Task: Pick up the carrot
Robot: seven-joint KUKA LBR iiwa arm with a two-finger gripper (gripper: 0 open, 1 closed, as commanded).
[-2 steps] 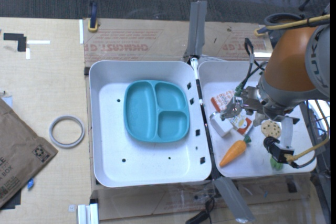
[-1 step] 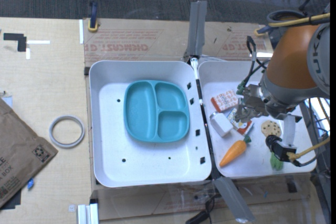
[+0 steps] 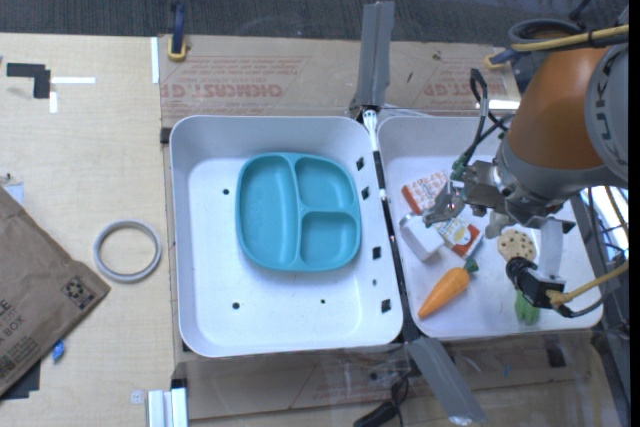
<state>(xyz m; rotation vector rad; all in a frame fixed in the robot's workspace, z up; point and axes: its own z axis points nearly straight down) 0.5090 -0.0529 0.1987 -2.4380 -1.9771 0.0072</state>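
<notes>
Carrot [image 3: 445, 290] lying in right bin [image 3: 480, 320] near front wall, tool [image 3: 444, 206] hovering above it over small packets [image 3: 437, 215], tool's opening hard to tell, teal divided plate [image 3: 298, 211] sitting in left bin [image 3: 200, 245].

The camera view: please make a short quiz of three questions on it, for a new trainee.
1. True or false: the carrot lies in the right bin.
2. What stands in the left bin? A) blue divided plate B) cookie C) tape ring
3. Fill in: the carrot's green top points toward the ____.

Key: 1 true. 2 A, the blue divided plate. 3 cookie.
</notes>
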